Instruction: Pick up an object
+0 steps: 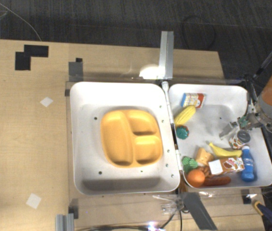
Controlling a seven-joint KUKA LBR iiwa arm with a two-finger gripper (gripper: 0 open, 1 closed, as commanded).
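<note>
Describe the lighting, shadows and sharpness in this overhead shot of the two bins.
Camera view: even, soft light; a bright glare patch on the bench just above the left bin; the yellow tray casts a faint shadow on the bin floor; the gripper in the right bin looks slightly soft; the small toys are low in detail.

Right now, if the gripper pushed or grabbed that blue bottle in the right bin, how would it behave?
The blue bottle lies on its side near the bin's front right corner, so a sideways nudge would probably roll it. Its rounded, smooth-looking body might slip between two fingers. It looks like a toy, likely light, and the carton beside it could get shoved too.
</note>
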